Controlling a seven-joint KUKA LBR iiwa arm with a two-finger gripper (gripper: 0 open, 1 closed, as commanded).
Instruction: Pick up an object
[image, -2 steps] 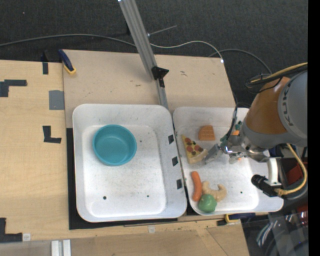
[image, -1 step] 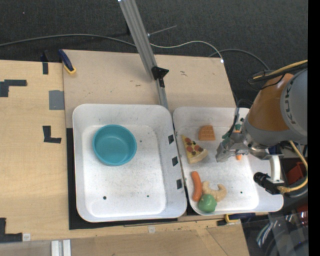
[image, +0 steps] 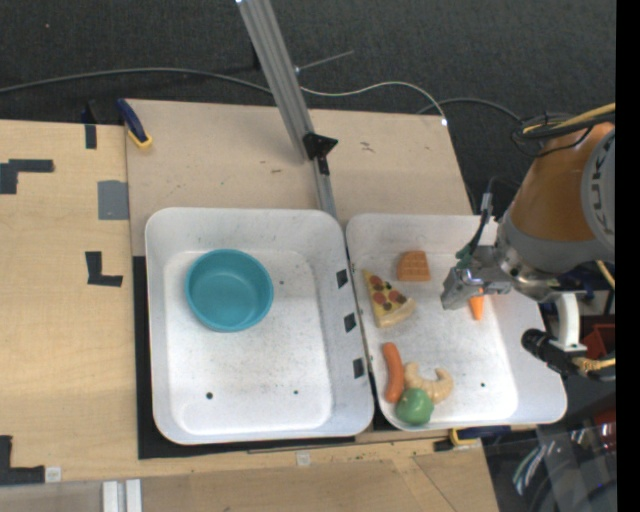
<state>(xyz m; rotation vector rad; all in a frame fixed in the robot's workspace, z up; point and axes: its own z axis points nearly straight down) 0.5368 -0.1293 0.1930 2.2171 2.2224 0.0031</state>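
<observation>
The gripper is hovering in the right bin; a small orange piece is sitting at its jaws, grip uncertain. Next: confirming closure, then lifting straight up.

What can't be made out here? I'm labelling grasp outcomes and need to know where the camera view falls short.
- Gripper, camera view: the wrist above covers the fingers, so open, shut or holding is undecidable.
- Small orange piece: partly under the gripper; its shape and any contact are unclear.
- Beige toy: too small to identify, partly overlapped by the green ball.
- Arm: cut off by the right edge.
</observation>
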